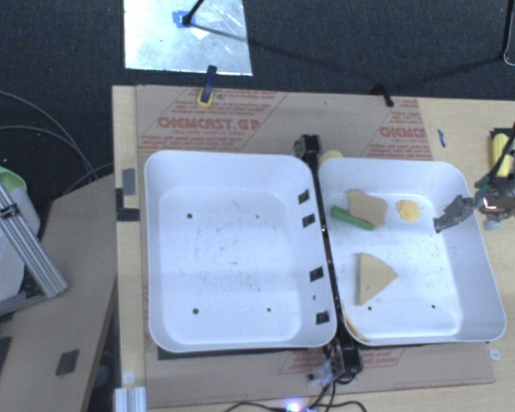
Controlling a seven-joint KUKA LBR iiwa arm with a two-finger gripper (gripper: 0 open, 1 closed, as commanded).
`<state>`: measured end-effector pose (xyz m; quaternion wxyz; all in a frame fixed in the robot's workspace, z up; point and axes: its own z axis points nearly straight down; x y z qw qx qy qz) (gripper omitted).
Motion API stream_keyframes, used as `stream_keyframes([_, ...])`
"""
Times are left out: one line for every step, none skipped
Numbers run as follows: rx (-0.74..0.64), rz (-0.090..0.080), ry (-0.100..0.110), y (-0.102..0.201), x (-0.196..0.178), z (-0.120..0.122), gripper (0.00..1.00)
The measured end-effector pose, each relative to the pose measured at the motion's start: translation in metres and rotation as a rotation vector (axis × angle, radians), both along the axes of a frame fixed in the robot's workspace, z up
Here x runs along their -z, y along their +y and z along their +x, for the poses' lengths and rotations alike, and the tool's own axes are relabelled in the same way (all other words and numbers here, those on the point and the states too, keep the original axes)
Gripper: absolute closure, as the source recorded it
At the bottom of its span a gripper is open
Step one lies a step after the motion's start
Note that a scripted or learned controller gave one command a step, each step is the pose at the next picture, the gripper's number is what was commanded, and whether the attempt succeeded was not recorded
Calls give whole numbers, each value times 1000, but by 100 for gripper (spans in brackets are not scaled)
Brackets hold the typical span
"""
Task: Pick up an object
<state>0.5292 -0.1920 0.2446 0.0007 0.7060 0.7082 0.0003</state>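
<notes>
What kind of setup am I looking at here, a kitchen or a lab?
Most likely a robotics lab bench: two white bins side by side on a board, small toy-like pieces such as a tan wedge, and the gripper reaching in.

Left bin [232,256] lay open throughout. In right bin [463,316], tan block [366,206], green stick [351,218] and yellow piece [408,209] crowded the far edge; wedge [373,276] blocked centre; near-right corner stayed passable.
</notes>
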Motion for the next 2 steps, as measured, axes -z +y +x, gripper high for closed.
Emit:
stream_keyframes([-9,7,8,95,97,9,0])
stream_keyframes([2,2,5,102,164,-9,0])
